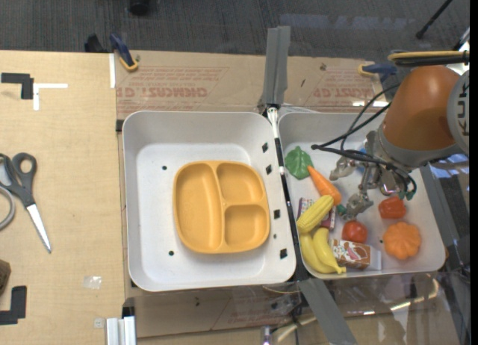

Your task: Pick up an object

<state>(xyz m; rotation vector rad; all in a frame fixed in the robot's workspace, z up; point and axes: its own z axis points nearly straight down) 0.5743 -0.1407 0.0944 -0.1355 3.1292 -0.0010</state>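
Two shallow white plastic bins sit side by side; the left bin [142, 187] holds a yellow three-compartment plate [222, 207]; the right bin [433, 254] (crowded with toy food) holds bananas [320, 250], an orange pumpkin [402, 240], a carrot [323, 182]; the metal two-finger gripper [358, 203] hangs above, grip state unclear.

I see my gripper [364, 196] low over the right bin [433, 261], among a carrot [323, 184], tomatoes [354, 230] and bananas [321, 250]; the left bin [142, 187] has a yellow tray [222, 207].
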